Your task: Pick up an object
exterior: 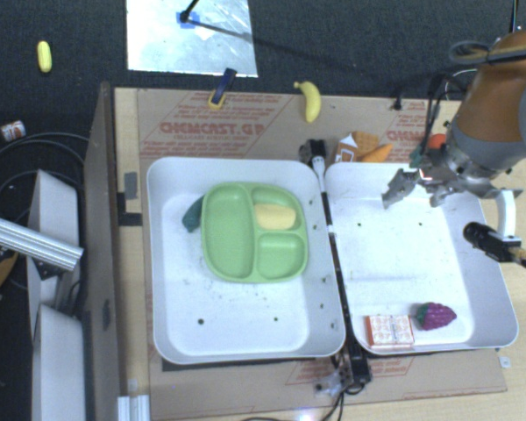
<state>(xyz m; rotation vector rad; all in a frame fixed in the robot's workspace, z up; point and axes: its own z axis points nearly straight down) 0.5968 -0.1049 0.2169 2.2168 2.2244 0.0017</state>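
My gripper hangs over the far edge of the right bin, open, with nothing between its fingers. At that bin's near edge lie a small orange-and-white box and a purple bunch of grapes, both well in front of the gripper. A green divided plate sits in the left bin, and a yellow piece rests in its far right compartment. A dark teal thing is tucked against the plate's left rim.
Beyond the bins, a banana, an orange carrot-like piece and a blue-and-yellow tool lie on the cardboard. A small yellow thing sits on the dark floor at far left.
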